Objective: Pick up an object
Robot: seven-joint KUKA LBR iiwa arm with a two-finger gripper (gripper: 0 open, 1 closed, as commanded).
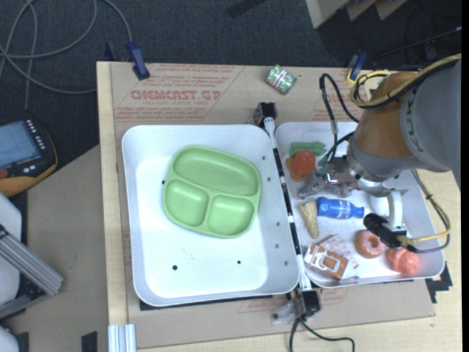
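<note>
The right bin [429, 270] holds a red vegetable with a green top [301, 161], a blue bottle [341, 210] lying on its side, a pale cone-shaped piece [310, 218], a brown and white packet [327, 259], a glazed donut [368, 244] and a pink-red fruit [404, 261]. My gripper [327, 181] hangs low over the bin's middle, just above the blue bottle and right of the red vegetable. The grey arm [410, 123] covers the bin's back right part.
A green three-part plate [212, 191] lies in the left bin [146, 270]. A small green and white wrapped item [281, 79] sits on the bench behind the bins. Blue clamps [137, 59] stand at the back edge. Cables run along the arm.
</note>
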